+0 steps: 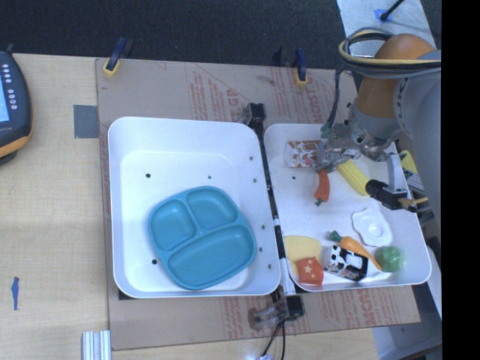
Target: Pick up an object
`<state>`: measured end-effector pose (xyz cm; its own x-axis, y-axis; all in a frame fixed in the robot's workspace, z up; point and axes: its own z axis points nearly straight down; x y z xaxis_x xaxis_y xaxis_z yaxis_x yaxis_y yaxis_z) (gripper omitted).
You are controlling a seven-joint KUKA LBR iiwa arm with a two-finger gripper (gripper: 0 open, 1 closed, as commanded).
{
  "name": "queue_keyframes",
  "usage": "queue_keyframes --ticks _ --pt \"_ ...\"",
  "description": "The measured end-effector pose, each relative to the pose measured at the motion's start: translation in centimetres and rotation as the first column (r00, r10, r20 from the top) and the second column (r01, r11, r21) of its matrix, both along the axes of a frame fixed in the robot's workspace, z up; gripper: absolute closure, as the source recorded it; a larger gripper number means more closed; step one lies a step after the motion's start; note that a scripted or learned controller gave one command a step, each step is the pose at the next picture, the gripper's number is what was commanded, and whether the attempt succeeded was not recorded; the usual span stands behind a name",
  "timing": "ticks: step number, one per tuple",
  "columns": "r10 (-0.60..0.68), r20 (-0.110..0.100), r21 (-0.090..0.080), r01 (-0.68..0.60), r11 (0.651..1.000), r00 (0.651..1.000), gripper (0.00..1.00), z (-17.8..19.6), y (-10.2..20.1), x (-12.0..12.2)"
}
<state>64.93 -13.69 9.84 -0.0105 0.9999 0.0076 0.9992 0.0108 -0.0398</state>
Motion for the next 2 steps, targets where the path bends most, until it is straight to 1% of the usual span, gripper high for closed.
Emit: queue_keyframes --ticks 1,2 --pt "-0.003 0.034 -0.007 0.003 1.000 0.999 1.00 -0.7 3.8 -1.5" --pt "-0.009 0.027 -0.005 0.009 1.000 1.000 1.00 9.4 7.1 -11.2"
